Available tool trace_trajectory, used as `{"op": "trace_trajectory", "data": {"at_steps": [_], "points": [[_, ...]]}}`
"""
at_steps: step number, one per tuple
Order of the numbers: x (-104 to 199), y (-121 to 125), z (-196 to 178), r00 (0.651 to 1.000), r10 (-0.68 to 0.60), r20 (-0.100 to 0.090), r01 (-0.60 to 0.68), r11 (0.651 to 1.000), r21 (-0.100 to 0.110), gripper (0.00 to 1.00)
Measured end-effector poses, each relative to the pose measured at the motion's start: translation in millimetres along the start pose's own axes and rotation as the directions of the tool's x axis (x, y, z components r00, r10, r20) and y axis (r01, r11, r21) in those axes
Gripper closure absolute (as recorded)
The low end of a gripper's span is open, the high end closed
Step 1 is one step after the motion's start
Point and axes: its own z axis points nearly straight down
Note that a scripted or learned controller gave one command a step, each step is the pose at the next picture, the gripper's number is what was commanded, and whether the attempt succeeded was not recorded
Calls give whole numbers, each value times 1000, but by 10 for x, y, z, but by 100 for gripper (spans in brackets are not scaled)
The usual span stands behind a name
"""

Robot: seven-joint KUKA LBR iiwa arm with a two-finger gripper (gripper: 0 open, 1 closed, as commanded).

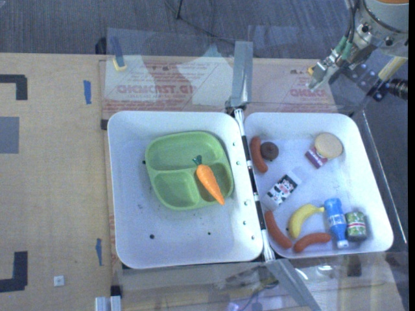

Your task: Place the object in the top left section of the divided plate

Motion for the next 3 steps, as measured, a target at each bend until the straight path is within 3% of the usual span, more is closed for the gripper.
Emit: {"op": "trace_trajectory", "data": {"at_steps": [1,2,3], "points": [[-600,56,-433,985,-170,4,170,985,-3,100],[-1047,-349,-434,914,-405,3,405,915,-1,100],[-1541,-640,-438,836,-549,7,549,836,-1,100]]}}
